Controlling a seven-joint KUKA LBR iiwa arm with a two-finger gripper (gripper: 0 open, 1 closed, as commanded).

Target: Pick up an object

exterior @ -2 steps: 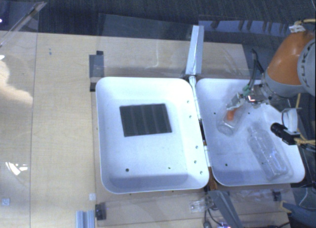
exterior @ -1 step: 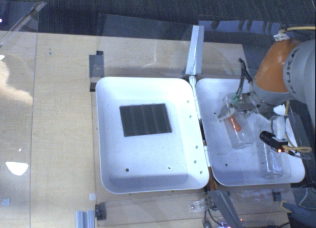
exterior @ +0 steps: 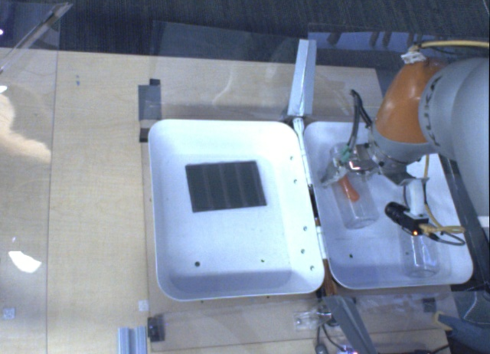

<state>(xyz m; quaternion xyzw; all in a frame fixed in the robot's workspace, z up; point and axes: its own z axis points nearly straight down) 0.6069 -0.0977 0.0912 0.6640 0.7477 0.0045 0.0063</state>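
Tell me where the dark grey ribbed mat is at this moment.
The dark grey ribbed mat lies flat in the left bin, near its middle, well left of the gripper.

The arm (exterior: pixel 448 107) hides the right bin's (exterior: pixel 337 264) far corner.

Both bins, left (exterior: pixel 164 214) and right (exterior: pixel 459 272): smooth matt white plastic. Dark ribbed matt pad (exterior: pixel 226 185) in left bin; clear glossy plastic containers (exterior: pixel 358 207) in right. Counter (exterior: pixel 92 214): pale wood, satin finish.
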